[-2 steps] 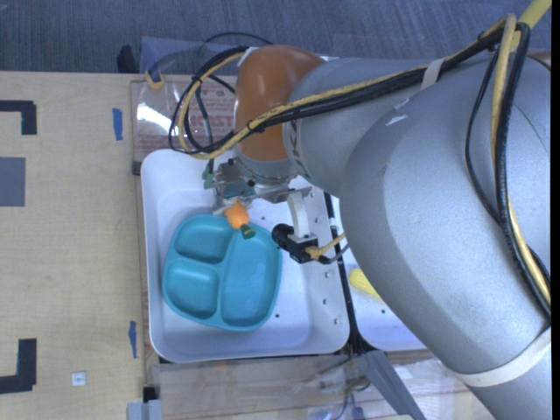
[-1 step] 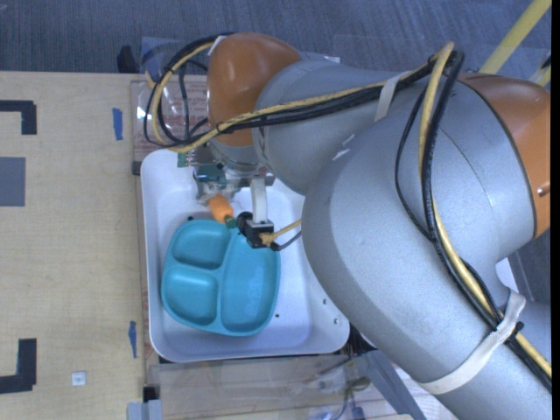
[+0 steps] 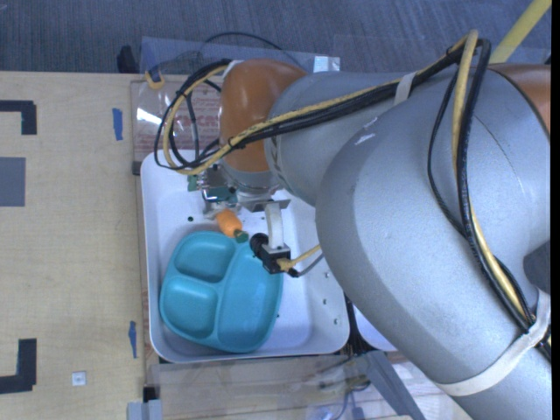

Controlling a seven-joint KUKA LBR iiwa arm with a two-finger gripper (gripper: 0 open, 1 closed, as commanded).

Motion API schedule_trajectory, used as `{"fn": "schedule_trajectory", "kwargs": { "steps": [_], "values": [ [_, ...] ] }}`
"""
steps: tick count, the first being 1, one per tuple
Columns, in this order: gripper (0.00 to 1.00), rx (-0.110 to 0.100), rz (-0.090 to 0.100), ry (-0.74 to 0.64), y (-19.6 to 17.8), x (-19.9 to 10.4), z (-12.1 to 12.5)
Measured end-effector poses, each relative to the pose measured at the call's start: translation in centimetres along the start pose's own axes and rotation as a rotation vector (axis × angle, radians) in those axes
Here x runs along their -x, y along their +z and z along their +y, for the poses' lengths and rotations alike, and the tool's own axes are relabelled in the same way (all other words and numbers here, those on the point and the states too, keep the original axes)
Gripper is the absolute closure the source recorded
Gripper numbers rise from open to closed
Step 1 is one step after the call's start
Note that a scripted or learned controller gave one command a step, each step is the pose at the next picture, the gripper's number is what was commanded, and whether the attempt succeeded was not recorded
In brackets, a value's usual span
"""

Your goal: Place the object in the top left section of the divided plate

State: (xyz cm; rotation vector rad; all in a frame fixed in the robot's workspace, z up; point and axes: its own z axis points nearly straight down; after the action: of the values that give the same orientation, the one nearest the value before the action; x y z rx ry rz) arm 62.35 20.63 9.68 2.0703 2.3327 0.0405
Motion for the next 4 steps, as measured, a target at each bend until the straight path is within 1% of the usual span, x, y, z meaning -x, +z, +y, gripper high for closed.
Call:
{"fn": "schedule_trajectory", "kwargs": {
  "steps": [1, 2, 3, 4],
  "values": [
    [1.00, 0.001, -0.001, 0.532, -0.4, 4.5, -3.5],
    [1.00, -0.019, -0.010, 0.924, 0.7, 1.5, 1.2],
    [0.00, -0.029, -0.014, 0.925, 1.0, 1.5, 0.9],
    [1.00, -0.023, -0.012, 0.920, -0.3, 1.4, 1.1]
  ]
}}
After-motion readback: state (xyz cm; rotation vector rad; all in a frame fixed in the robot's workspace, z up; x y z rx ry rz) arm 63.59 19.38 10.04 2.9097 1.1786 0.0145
